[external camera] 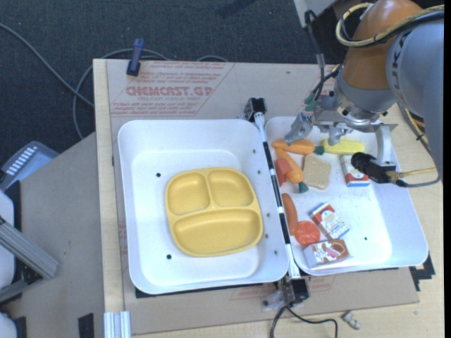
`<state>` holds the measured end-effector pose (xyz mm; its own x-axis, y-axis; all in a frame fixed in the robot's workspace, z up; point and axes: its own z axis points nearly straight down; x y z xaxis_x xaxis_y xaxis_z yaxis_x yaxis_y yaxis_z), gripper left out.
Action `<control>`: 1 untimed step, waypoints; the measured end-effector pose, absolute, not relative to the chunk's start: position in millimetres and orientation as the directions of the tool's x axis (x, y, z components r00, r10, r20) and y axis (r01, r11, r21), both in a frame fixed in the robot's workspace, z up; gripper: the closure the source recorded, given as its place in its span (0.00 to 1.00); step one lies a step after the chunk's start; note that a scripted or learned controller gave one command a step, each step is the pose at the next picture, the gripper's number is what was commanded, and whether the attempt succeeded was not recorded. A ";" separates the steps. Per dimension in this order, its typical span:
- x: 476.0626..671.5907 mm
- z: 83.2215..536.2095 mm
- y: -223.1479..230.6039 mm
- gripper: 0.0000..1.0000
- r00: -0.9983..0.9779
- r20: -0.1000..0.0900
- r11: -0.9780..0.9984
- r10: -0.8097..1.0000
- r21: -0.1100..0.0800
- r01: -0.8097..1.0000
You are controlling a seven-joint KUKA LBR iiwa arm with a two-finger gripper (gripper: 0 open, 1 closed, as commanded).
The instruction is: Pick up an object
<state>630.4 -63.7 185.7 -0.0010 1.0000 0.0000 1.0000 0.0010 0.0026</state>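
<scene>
My gripper hangs over the far end of the right bin, just above an orange carrot and a yellow banana. Below them lie a second, redder carrot, a slice of bread and a small white carton with red and blue. Nearer the front are a sausage, a red tomato slice and two red-and-white packets. The wrist hides how the gripper stands and whether anything sits in it.
The left bin holds a yellow divided plate. A black clip joins the bins at the back. The grey arm with its orange band comes in from the upper right. A blue clamp sits on the cardboard behind.
</scene>
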 end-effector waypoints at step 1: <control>649.5 102.0 -99.1 0.00 0.001 -0.002 -0.001 1.000 0.002 1.000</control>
